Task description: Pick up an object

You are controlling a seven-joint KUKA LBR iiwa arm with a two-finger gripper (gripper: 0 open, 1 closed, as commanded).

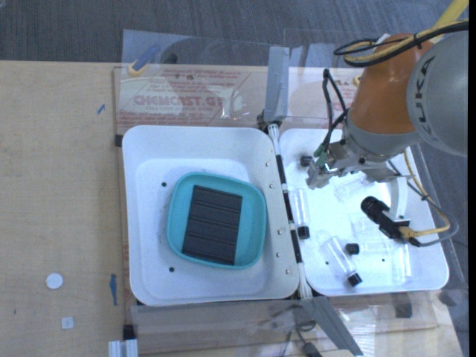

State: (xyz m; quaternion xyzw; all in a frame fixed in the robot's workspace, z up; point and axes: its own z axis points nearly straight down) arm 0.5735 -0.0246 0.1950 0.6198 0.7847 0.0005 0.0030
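The gripper (321,171) is hovering low over the far-left part of the right bin (372,280). From this slanted overhead angle I cannot tell whether it is open or closed, and nothing is showing inside it. It seems to be lining up on the loose things nearest that corner. A small black piece (305,160) is lying just beside it toward the bin's left wall, and a clear tube (298,201) is resting along that wall, where a grasp would likely be awkward. More clear vials are lying apart toward the near edge, one (336,250) near the middle and another (348,274) closer to the rim. Being scattered rather than stacked, each is looking reachable alone. The arm (387,88) is reaching in from the right over the bin's far edge, its wrist bending down and leftward. In the left bin (141,199), a teal dish (256,214) is sitting near the centre, carrying a ribbed black block (213,224). Both are lying well apart from the gripper, so the pick is probably aiming at the right bin.
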